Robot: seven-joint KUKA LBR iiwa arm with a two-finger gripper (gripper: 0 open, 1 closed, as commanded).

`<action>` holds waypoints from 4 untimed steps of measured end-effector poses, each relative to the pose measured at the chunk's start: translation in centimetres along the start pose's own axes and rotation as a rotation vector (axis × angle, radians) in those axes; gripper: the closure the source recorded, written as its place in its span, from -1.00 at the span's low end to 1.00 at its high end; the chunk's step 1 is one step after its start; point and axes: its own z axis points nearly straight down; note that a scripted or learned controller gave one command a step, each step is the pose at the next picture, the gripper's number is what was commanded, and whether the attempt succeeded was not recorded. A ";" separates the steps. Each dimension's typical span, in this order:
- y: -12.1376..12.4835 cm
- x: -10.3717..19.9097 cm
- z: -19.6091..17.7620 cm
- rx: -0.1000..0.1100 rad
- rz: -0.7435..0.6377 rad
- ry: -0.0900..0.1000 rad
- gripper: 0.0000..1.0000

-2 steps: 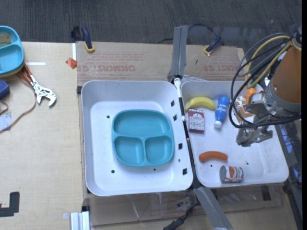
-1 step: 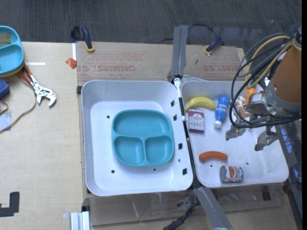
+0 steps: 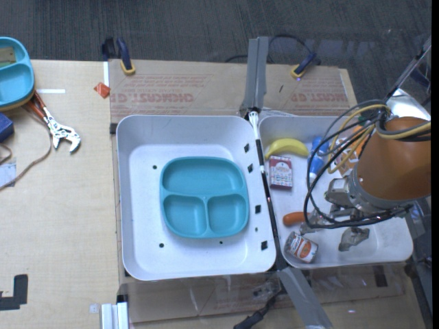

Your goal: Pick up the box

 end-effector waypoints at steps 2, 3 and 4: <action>-9.8 -6.3 1.8 -0.002 -0.482 -0.003 -1.00; -14.4 -9.2 1.7 0.001 -0.199 -0.003 -1.00; -15.9 -8.0 1.6 0.003 0.142 -0.002 -1.00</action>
